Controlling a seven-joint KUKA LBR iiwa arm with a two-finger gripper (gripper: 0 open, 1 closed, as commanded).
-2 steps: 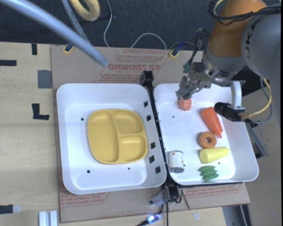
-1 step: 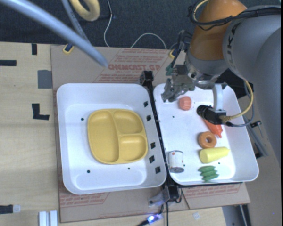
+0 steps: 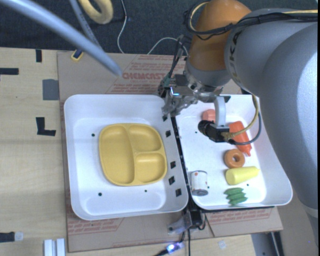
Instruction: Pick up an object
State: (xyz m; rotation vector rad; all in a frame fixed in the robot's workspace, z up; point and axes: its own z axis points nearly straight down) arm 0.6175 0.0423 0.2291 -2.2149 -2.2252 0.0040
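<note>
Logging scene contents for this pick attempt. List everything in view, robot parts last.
Shallow white plastic bins: 2, white, side by side on the bench; left bin, right bin.
Yellow plastic divided plate: 1, yellow, middle of left bin.
Orange ring-shaped doughnut toy: 1, orange, right bin centre.
Pale yellow corn-shaped toy: 1, yellow, right bin, below the ring.
Green pod-shaped toy: 1, green, right bin near front edge.
Orange carrot-shaped toy: 1, orange-red, right bin, above the ring.
Small white cylinder with dark end: 1, white, right bin by the divider.
Brown cardboard sheet: 1, brown, under the bins.
Grey arm with orange band: 1, from right.
Claw: 1, dark, over the bins' shared back edge.
</note>
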